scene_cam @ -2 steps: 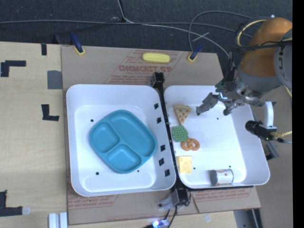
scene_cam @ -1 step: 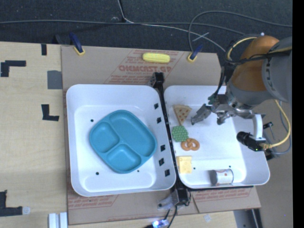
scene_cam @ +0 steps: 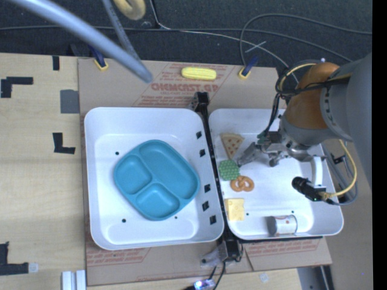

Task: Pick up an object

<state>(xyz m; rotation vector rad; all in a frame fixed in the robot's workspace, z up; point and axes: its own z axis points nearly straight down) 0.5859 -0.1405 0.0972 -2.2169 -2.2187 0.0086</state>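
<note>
Hand point(scene_cam: 244, 156) reaches low into right bin point(scene_cam: 326, 222), beside green object point(scene_cam: 229, 170)

From my remote seat the light looks even and fairly bright across the worktop point(scene_cam: 42, 180), with both white bins point(scene_cam: 151, 234) close to washing out. Shadows are soft and faint. The grey bar point(scene_cam: 72, 23) crossing the top left is blurred, and the picture is slightly grainy overall.
</note>
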